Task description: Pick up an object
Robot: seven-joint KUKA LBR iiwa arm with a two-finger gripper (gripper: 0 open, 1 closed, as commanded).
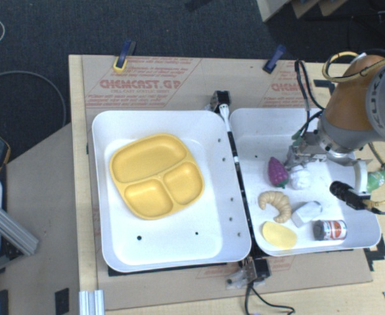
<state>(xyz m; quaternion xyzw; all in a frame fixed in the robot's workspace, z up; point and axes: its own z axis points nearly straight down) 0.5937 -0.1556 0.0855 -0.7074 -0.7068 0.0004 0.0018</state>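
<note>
the gripper (300, 165) hangs low in the right bin (258, 126), just right of the purple grape bunch (277, 170) and over a white lump (300, 179), likely lined up to grab, though its grip state can't be told.

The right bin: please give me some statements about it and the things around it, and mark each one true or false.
1. The croissant lies in the right bin. True.
2. The yellow divided plate is in the right bin. False: it is in the left bin.
3. The purple toy lies near the tool. True.
4. The small can stands upright. False: it lies on its side.
</note>
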